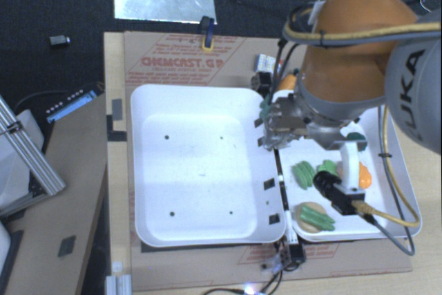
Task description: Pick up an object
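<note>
The arm hangs over the right bin (345, 234), and that makes sense, because that is where the pickable things are. A flat green leafy piece (302, 173) lies near the bin's middle with a smaller green lump (329, 166) just beside it. An orange piece (364, 179) sits further toward the right wall. At the near edge, a green pod-like toy (318, 219) rests on a tan disc (309, 206). The tool (275, 129) sits low at the bin's left wall, right by the seam with the left bin (200, 169), and apart from the green leafy piece, which lies closer to the camera. Released or clenched? I cannot tell, as the wrist's bulk shadows it, and I see nothing caught in it. My read: it is poised at the edge and nothing is picked yet. The wall side is awkward ground, offering little room to close around anything. The leafy piece looks the nearest candidate, though flat against the floor it may be hard to pinch. Both bins rest on a printed cardboard sheet (179, 60) over the worktop.
</note>
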Robot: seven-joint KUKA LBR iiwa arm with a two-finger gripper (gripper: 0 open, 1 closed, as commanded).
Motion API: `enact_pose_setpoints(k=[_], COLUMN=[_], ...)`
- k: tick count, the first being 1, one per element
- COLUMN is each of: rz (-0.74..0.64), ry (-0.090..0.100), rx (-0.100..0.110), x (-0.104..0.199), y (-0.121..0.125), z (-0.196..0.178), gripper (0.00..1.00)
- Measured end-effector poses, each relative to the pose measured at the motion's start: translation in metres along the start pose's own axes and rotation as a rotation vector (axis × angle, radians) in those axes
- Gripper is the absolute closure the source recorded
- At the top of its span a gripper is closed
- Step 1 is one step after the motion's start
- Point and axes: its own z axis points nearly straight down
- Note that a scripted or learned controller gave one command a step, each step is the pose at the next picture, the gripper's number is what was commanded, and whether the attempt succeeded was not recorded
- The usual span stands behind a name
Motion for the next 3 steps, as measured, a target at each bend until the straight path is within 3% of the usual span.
enact_pose_setpoints(k=[1, 2, 3], rz=[0.005, 0.007, 0.011], ry=[-0.003, 0.003, -0.009], rx=[0.005, -0.015, 0.019], x=[0.034, 0.053, 0.072], y=[0.0, 0.006, -0.002], z=[0.023, -0.21, 0.055], gripper=[1.0, 1.0, 1.0])
